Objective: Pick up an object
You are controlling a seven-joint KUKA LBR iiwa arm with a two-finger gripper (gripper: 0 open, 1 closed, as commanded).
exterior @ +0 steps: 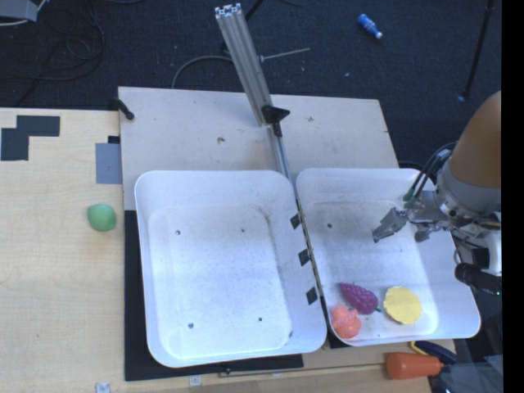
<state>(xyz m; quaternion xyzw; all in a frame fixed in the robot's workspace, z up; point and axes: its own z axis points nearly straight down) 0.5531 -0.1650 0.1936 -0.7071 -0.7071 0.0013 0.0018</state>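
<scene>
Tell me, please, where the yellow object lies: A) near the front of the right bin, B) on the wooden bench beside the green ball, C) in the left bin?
A: the yellow object rests near the front of the right bin, beside the purple object.

Three objects are lying in the right bin [360, 195] (near its front edge): grapes [359, 296], disc [403, 304], ball [346, 322] foremost.

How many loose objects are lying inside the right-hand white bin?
3, clustered at its near edge: an orange-red round object in the near-left corner, a purple bumpy grape-like object just beside it, and a yellow round flat object further right. The gripper hovers above.
</scene>
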